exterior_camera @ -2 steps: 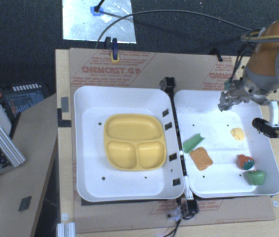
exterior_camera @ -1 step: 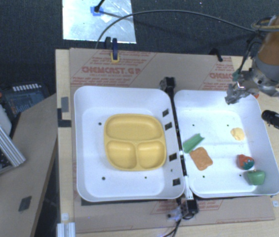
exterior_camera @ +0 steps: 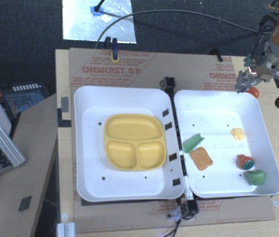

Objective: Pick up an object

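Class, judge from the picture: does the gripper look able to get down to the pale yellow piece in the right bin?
Probably yes. The pale yellow piece lies alone on the right bin floor, apart from the other items, and the gripper hangs near that bin's far corner with nothing between.

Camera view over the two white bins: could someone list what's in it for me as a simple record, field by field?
left bin: holds a yellow divided tray with three compartments
right bin: holds five small items
green flat piece: near the bin's left wall
orange flat piece: just below the green one
pale yellow piece: toward the right side
red and teal piece: near the right wall
green rounded piece: bottom right corner
gripper: above the right bin's top right corner, something small and orange-red at its tip
grasp: cannot tell
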Action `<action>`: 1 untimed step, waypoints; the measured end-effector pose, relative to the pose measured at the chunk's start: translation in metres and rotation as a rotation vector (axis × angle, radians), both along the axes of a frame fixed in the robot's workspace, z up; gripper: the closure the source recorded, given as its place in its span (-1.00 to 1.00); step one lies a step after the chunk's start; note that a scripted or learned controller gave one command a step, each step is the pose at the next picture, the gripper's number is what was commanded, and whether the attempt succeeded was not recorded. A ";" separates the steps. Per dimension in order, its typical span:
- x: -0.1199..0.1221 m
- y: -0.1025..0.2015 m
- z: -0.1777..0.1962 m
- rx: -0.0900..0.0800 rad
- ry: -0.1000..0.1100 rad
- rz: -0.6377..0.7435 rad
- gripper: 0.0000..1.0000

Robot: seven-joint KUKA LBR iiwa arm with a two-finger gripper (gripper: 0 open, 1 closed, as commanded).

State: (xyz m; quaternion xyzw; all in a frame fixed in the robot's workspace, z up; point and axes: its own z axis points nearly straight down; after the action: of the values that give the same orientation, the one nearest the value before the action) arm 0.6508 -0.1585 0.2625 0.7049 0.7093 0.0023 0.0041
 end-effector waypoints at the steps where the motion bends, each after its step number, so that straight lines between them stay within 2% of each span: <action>1: 0.004 0.056 0.003 0.004 0.006 0.004 1.00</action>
State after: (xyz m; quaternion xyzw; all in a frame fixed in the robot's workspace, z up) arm 0.6552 -0.1022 0.2650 0.7036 0.7106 0.0018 0.0007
